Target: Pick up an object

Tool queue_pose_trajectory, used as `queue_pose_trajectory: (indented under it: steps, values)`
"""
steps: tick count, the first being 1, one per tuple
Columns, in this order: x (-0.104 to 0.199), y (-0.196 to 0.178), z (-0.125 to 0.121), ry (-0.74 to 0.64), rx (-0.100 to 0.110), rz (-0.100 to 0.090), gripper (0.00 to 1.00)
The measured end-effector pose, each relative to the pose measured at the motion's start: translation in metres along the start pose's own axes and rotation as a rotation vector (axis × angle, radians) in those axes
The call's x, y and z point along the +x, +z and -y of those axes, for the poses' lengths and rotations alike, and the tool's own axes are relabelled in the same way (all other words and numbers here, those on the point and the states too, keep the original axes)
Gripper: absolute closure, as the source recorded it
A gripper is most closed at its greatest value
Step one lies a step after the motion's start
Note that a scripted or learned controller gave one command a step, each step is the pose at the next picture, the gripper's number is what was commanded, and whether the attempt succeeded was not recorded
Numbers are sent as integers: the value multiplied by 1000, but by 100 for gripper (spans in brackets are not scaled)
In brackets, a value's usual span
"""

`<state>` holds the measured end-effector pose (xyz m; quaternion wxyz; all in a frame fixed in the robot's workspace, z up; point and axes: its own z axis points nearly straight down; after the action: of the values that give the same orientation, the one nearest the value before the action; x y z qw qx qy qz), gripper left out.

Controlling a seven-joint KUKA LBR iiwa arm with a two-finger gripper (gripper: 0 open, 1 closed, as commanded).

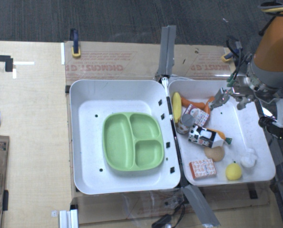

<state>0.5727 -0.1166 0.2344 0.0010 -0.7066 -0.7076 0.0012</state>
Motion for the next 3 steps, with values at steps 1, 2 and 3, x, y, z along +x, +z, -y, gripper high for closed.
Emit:
queue_pose_trajectory:
  steps: [1, 2, 3]
  values:
    - [9, 131, -57, 81, -3, 0, 0]
    - [8, 122, -56, 83, -1, 0, 100]
    - [8, 122, -56, 84, -1, 0, 0]
